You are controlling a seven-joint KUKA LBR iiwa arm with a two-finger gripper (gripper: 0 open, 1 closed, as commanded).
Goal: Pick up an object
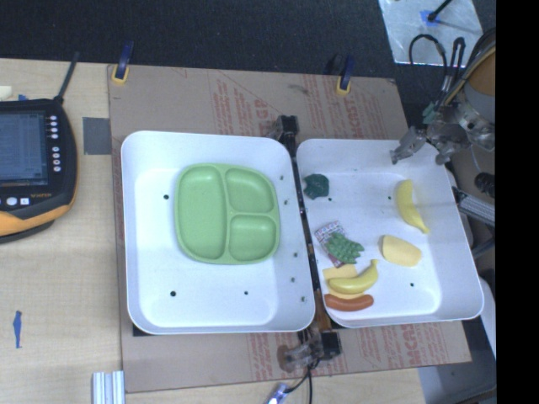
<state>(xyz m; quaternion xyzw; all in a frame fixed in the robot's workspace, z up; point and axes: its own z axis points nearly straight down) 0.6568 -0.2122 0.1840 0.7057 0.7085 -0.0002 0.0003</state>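
My gripper hangs over the far right corner of the right bin, its two fingers spread open with nothing between them. Below it in that bin lies a small yellow banana, and nearer the front a pale yellow wedge. Toward the bin's left side are a dark green broccoli piece, a leafy green item beside a small printed packet, a curved yellow banana and a red sausage.
The left bin holds a light green divided plate. A teach pendant lies on the bench at far left. Clamps pin the cardboard sheet under the bins at the back.
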